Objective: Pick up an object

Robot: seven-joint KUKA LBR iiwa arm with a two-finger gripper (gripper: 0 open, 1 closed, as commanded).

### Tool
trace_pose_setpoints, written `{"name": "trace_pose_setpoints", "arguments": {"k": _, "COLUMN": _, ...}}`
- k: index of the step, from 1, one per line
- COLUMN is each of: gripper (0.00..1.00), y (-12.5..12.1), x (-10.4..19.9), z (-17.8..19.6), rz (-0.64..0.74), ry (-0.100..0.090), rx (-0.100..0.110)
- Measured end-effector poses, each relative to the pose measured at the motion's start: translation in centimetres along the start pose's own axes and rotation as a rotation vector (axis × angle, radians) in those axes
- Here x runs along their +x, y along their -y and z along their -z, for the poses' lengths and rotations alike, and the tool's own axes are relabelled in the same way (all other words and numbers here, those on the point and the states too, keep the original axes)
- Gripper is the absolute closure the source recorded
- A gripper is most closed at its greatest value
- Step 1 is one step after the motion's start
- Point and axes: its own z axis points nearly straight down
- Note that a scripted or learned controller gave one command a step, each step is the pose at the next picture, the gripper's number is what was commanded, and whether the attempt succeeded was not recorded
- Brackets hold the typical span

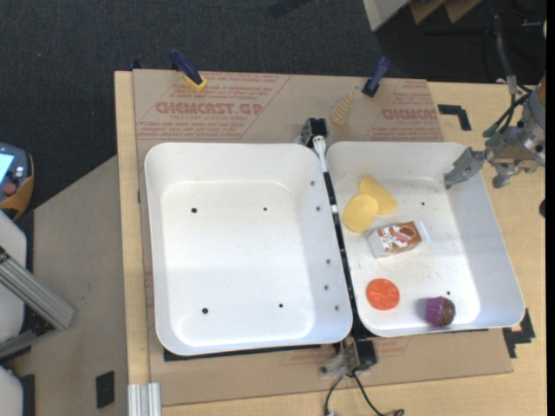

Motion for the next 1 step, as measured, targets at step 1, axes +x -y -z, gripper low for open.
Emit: {"name": "trace_pose_setpoints", "arguments": {"k": 1, "gripper": 0.0, "y": 1.88, "x": 10.75, "z": -5.03, "rz": 0.01, "ry": -0.007, "rx": 0.008}}
